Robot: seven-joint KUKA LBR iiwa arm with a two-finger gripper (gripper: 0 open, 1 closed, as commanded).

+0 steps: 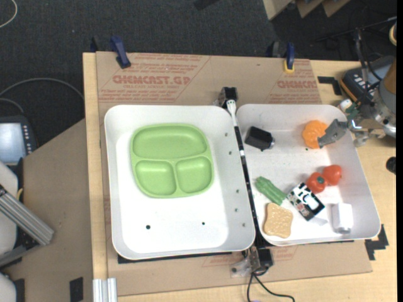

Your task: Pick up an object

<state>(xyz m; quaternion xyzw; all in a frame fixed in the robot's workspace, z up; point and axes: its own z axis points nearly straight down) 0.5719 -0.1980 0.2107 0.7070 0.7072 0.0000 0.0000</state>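
Tool point(332, 133) sits right beside the orange point(313, 133), lined up for a grab; can't tell if it's open, fyi.

My arm reaches in from the right, my gripper point(332, 133) low and angled leftward over the bench.

My bench point(189, 80): brown board with red lettering, two clamps point(119, 51) at far edge. Directly on it: left white bin point(170, 238) and right white bin point(365, 200), side by side, edges touching.
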